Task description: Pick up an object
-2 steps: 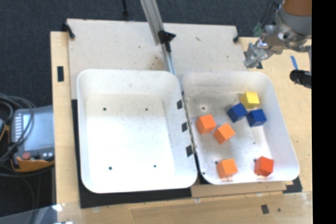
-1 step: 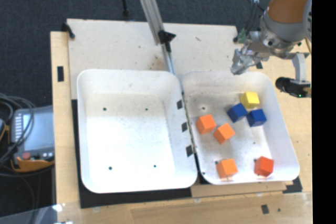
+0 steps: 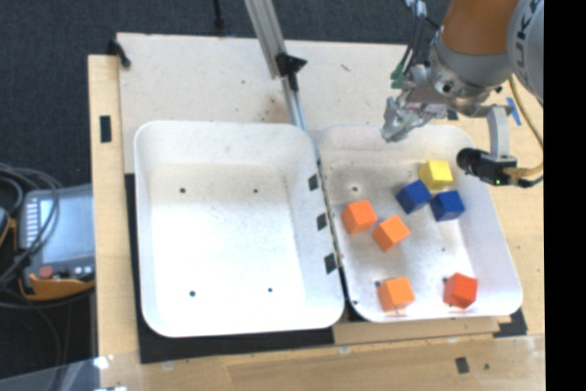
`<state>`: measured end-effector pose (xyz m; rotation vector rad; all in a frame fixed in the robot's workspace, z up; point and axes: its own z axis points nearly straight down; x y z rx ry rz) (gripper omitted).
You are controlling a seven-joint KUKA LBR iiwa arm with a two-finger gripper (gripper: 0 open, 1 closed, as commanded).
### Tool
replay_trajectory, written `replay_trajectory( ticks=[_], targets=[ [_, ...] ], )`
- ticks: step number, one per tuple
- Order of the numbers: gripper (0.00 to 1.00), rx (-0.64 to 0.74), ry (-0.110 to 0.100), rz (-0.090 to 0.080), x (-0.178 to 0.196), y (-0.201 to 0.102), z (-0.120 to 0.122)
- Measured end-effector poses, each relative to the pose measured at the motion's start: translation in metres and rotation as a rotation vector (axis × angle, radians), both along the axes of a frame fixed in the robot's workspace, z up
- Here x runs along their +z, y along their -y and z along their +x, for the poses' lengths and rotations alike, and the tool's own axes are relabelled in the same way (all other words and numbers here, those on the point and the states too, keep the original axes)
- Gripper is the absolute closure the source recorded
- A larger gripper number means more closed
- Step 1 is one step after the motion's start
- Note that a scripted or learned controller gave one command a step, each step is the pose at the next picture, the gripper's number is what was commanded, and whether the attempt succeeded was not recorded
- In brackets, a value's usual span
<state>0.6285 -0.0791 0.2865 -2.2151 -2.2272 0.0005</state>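
The right bin (image 3: 485,284) holds several small blocks. A yellow block (image 3: 437,172) lies near its far side, with two blue blocks (image 3: 414,195) (image 3: 447,205) just in front of it. Two orange blocks (image 3: 360,215) (image 3: 392,232) sit mid-bin, a third orange block (image 3: 396,292) lies near the front, and a red-orange block (image 3: 461,289) is at the front right. My gripper (image 3: 396,129) hangs above the bin's far edge, up and left of the yellow block, touching no block. Nothing shows between its tips.
The left bin (image 3: 156,224) stands beside the right one, sharing a middle wall. A slanted aluminium post (image 3: 261,9) rises behind the bins. A grey pendant with cables (image 3: 50,238) lies off the bench to the left.
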Motion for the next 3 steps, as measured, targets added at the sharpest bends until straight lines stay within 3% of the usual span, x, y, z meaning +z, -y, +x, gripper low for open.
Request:
replay_trajectory(
  ticks=[3],
  targets=[
    [1.00,0.001,-0.001,0.001,-0.039,-0.150,-0.060]
  ],
)
